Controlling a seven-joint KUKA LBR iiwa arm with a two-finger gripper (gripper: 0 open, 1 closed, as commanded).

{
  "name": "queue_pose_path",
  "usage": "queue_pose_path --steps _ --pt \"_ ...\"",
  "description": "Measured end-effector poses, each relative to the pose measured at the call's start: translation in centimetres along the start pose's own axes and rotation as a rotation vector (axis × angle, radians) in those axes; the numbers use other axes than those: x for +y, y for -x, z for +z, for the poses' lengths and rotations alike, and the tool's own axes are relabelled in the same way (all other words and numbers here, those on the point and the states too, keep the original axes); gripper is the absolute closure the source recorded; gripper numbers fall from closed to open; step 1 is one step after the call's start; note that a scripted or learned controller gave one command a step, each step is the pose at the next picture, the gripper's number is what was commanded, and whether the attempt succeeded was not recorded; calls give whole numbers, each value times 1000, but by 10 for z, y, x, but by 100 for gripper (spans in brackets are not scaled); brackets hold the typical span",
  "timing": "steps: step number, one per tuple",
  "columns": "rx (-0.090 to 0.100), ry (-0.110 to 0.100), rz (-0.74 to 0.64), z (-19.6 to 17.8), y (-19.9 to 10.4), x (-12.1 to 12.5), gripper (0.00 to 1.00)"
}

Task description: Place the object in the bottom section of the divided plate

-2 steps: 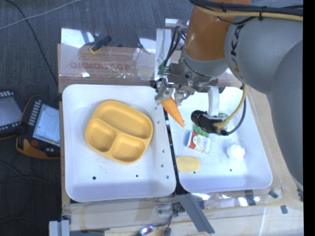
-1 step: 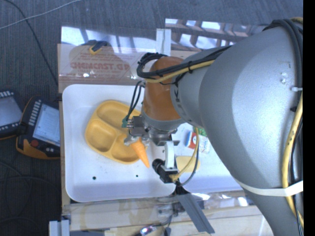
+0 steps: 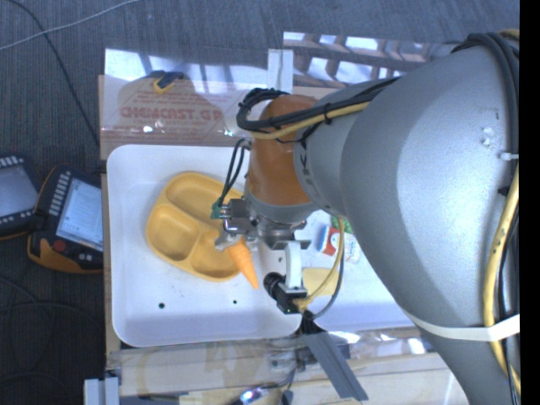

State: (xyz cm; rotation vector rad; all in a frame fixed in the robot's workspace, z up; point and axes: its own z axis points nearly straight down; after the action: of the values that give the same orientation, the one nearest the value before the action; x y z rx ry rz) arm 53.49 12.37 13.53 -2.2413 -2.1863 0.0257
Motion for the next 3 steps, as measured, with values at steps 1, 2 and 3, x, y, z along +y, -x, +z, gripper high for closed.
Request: queue_pose_path --steps 1,2,3 --pt "1 13 65 13 0 -43 100" --pt "-1 9 252 -19 -44 -5 100" --pt "-1 10 253 -19 -44 -5 0"
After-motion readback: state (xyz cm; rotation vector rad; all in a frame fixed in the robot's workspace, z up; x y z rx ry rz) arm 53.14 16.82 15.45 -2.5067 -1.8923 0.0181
